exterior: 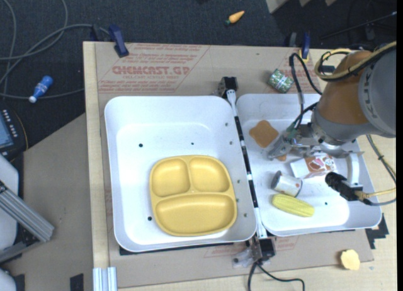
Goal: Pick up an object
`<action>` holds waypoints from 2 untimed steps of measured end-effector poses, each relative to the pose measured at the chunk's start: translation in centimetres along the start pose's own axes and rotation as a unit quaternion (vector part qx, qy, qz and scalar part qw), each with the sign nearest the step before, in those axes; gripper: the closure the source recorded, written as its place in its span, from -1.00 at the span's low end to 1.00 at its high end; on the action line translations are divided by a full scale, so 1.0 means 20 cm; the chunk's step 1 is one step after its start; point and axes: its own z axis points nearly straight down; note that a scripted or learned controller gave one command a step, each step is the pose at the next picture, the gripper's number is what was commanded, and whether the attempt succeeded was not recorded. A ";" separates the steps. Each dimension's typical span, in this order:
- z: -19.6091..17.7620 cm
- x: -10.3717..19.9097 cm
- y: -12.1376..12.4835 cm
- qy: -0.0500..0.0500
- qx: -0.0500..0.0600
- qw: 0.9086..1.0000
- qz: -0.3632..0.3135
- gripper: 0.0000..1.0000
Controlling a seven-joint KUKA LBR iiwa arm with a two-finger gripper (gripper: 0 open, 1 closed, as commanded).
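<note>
The right bin [340, 219] holds a brown toast-like piece [263, 133], a small white cylinder [287, 184] lying on its side, a yellow corn cob [293, 205] and a red-and-white packet [318, 165]. My gripper [283, 148] is low in this bin, just right of and below the brown piece and above the white cylinder. The grey arm with its orange band [343, 94] hangs over the bin's right half and hides part of the packet. Nothing is visibly lifted.
The left bin [126, 126] holds a yellow divided plate [192, 194]. A green can [280, 80] lies on the bench behind the right bin. A yellow lump [349, 259] sits at the bench's front right. Cables run around the arm.
</note>
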 end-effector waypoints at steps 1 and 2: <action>-0.03 -0.01 -0.30 0.000 -0.001 1.000 0.000 -1.00; -0.03 0.02 -0.38 0.000 -0.003 1.000 -0.001 -1.00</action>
